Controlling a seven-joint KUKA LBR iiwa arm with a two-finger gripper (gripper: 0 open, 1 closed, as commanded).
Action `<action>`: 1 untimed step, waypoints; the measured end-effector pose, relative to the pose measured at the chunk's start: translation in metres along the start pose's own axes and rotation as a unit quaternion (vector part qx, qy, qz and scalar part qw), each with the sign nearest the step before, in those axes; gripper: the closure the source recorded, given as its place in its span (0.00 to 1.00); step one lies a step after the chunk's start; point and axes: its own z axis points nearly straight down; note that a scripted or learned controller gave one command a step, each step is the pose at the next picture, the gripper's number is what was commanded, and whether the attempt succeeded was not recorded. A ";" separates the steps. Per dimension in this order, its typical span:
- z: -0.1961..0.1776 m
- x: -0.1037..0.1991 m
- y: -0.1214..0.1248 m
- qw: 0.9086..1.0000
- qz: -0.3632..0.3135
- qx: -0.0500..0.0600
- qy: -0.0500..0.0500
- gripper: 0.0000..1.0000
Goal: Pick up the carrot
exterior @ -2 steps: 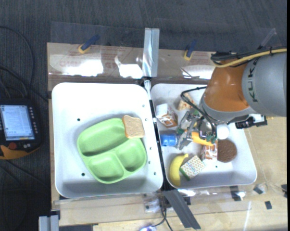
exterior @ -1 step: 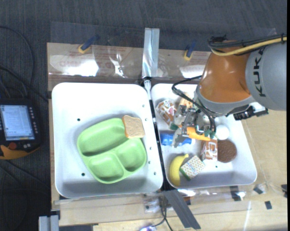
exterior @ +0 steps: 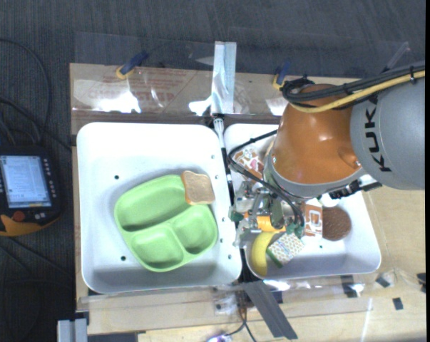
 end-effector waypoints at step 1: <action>-0.009 -0.001 0.000 1.000 0.000 0.000 0.000 1.00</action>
